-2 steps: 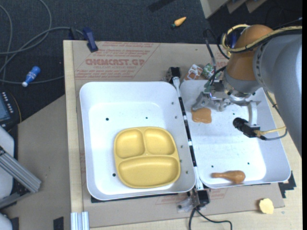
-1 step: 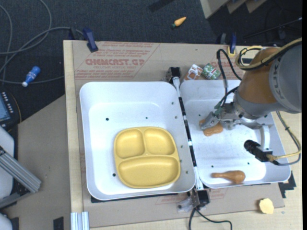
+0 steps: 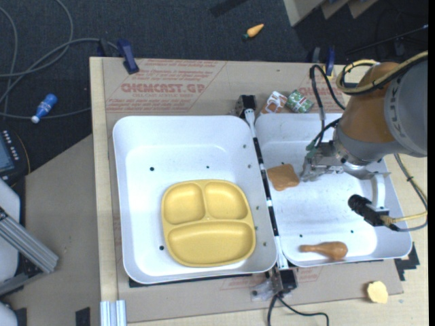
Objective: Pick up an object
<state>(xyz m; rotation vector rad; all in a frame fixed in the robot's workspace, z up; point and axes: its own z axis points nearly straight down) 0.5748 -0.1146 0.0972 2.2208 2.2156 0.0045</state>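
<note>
Gripper (image 3: 311, 169) stood low in the right bin (image 3: 319, 216), just beside the tan toast slice (image 3: 282, 176) near its left wall, seemingly aligned for grasping; its closure could not be told.

Yellow plate (image 3: 206, 223), white bins (image 3: 170, 148), tan toast (image 3: 283, 176), brown drumstick (image 3: 329, 250)

1. Two white bins: left bin (image 3: 136, 148), right bin (image 3: 319, 209).
2. One yellow divided plate (image 3: 206, 223).
3. One tan toast slice (image 3: 282, 176).
4. One brown drumstick (image 3: 325, 250).
5. Two blue clamps: first clamp (image 3: 127, 56), second clamp (image 3: 329, 58).
6. Two small packets: pale packet (image 3: 275, 102), green packet (image 3: 298, 101).
7. One yellow lump (image 3: 376, 291) on the counter (image 3: 177, 80).
8. One blue bottle (image 3: 45, 106) and one orange bit (image 3: 254, 30) on the floor (image 3: 54, 19).
</note>
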